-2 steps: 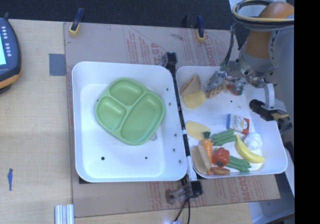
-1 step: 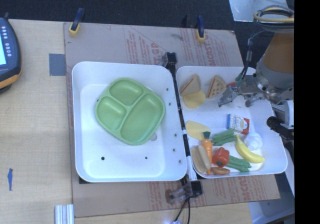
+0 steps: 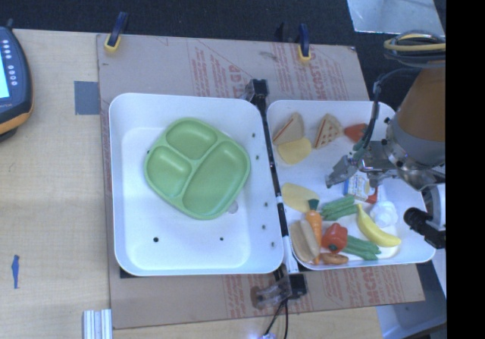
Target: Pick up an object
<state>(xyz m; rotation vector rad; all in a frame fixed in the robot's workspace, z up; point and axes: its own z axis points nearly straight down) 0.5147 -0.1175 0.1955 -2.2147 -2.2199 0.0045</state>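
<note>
1. My claw (image 3: pixel 350 171) hangs over the middle of the right bin (image 3: pixel 333 111). I cannot tell how far it is open, and nothing is seen held in it.
2. Just below my claw lie green beans (image 3: pixel 339 207), a banana (image 3: pixel 377 229) and a red tomato (image 3: pixel 334 236); a carrot (image 3: pixel 314 224) lies to their left.
3. Above and left of my claw lie two sandwich wedges (image 3: pixel 327 130) and a yellow slice (image 3: pixel 294 151).
4. The left bin (image 3: pixel 132 178) holds a green divided plate (image 3: pixel 198 167), well apart from my claw.
5. The cardboard sheet (image 3: pixel 227 64) under both bins carries red printing, too small to read.
</note>
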